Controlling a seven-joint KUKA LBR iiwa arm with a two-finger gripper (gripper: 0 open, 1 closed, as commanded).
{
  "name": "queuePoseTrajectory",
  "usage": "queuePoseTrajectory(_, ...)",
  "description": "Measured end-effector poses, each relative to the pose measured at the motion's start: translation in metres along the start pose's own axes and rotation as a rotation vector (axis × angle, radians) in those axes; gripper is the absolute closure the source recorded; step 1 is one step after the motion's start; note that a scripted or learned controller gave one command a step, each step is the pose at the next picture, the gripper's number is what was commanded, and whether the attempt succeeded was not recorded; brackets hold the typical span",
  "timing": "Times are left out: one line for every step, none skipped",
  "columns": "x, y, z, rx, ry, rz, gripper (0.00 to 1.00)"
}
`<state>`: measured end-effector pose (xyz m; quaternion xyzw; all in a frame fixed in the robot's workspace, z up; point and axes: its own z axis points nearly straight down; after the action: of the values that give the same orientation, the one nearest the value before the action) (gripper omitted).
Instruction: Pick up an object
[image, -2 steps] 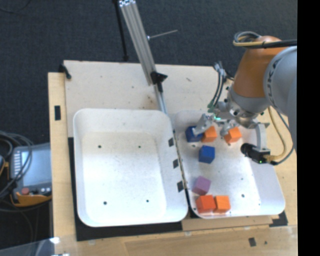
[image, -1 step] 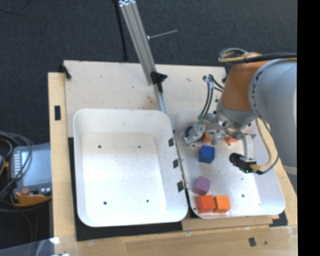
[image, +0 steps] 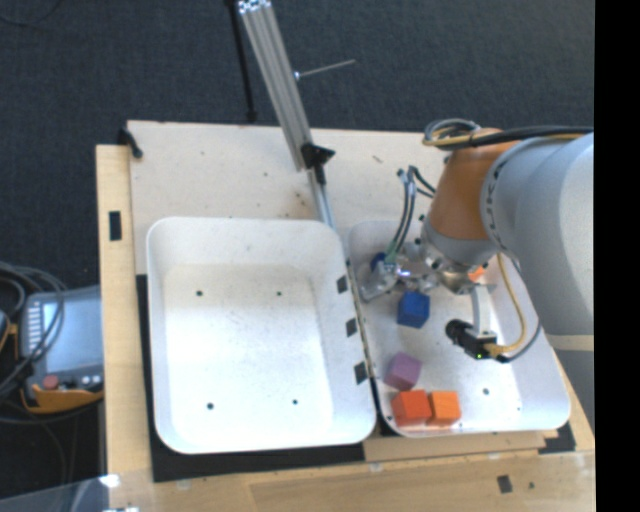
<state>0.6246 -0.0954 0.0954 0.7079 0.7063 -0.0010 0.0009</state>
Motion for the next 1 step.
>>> queuePoseTrajectory(-0.0006,0.0014,-0.0132,-0.006,0.002,0.006,1.0)
